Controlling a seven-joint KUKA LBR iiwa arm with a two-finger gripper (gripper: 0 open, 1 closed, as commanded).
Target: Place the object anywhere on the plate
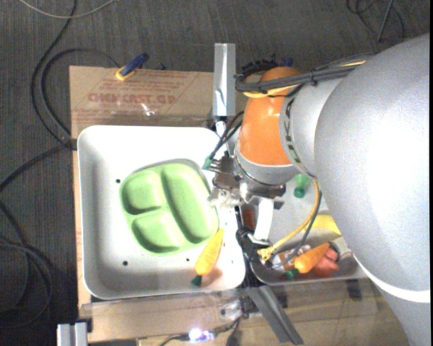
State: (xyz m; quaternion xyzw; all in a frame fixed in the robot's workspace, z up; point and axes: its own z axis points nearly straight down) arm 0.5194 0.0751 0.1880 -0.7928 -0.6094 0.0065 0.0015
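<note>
Closest to where the camera looks down from, the big grey arm (375, 179) fills the right side and blocks most of the right bin (303, 276). Past its orange band (265, 125) the gripper (234, 193) hangs over the seam between the two bins, just beside the plate's right edge. Whether it is holding anything I cannot tell; that end of it is lost in cables and metal.

One corn cob (210, 251), yellow with a green stem end, lies in the left bin (101, 265). It is tilted, its upper end at the plate's lower right rim and its stem pointing toward the bin's near edge. It rests on the bin floor rather than in any plate compartment.

There is one plate (166, 206), light green, with three compartments, sitting turned at a slant in the middle of the left bin.

In the sliver of right bin under the arm I count one orange carrot-like piece (314, 258), something yellow (326, 225) and one small green piece (300, 189).

Farther off, a cardboard sheet (141, 103) lies under the left bin, with one blue and yellow clip (131, 65) on its far edge. Beyond the bench, cables trail over dark carpet (29, 49).
</note>
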